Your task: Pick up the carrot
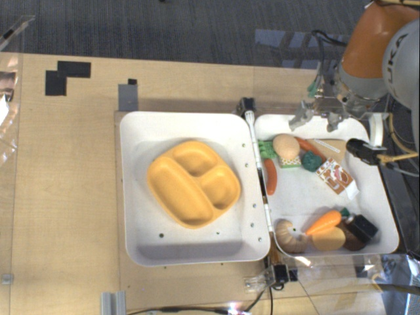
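The arm (380,38) comes in from the upper right, its orange band bulging above a grey wrist, cables looping round it. The gripper (323,115) hangs over the far edge of the right bin (374,195), pointing down, and its two fingers stand apart with nothing between them.

The carrot (325,221) lies well away from that claw, down in the near part of the right bin: orange, tilted, its green top towards a black block (361,228). It rests against a tan rounded piece (329,239), with a brown-and-cream piece (289,235) just to the left.

Up nearer the gripper sits a cluster: a beige egg-shaped thing (287,147), a green leafy item (266,150), a red-orange sausage shape (270,175) and a printed packet (333,174).

The left bin (141,241) holds a yellow divided dish (192,183). Both bins sit on a pale wooden bench (59,195) with black markers (65,76) stuck on it; dark grey carpet (131,12) runs beyond.
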Tool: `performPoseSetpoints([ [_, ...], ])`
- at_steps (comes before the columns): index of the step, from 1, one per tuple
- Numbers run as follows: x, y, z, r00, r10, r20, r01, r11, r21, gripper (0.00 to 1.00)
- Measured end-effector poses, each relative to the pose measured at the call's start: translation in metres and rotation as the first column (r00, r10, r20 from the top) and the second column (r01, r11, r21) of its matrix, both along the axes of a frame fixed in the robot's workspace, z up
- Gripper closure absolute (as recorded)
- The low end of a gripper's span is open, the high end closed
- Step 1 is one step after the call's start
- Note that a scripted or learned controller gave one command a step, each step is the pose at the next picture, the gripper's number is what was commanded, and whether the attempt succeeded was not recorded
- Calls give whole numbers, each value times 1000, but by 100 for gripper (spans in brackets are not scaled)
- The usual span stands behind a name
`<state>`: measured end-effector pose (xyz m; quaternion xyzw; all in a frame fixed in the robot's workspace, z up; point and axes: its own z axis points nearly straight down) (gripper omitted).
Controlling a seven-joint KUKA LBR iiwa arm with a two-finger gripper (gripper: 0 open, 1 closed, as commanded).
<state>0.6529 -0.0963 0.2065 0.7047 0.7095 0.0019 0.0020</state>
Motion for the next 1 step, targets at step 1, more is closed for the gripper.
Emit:
performPoseSetpoints([
  [1, -30, -61, 259, 998, -56, 14, 56, 998, -5, 0],
])
